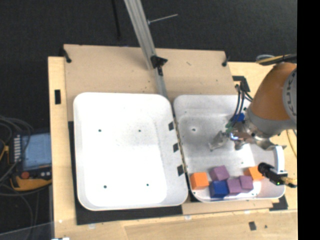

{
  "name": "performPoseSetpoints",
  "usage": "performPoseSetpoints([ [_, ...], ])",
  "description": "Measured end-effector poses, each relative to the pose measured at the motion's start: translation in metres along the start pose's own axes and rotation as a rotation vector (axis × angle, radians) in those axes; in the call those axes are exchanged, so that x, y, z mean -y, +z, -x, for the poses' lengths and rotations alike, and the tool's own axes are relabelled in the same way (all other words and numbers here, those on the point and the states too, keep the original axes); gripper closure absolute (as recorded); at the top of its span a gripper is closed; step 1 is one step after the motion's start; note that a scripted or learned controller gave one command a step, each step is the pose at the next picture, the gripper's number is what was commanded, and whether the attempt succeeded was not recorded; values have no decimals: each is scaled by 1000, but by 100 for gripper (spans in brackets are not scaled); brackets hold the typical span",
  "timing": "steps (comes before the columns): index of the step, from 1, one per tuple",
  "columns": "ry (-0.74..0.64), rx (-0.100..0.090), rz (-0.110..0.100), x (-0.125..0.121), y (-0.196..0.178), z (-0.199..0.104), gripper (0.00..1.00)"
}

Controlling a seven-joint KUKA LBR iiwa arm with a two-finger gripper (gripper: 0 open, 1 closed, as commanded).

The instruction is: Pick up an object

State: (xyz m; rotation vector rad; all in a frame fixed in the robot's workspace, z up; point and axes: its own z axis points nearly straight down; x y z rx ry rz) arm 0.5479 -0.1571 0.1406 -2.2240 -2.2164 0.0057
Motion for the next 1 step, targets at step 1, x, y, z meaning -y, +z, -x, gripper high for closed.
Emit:
performPoseSetpoints([
  [1,-1,2,7,-1,44,2,0],
])
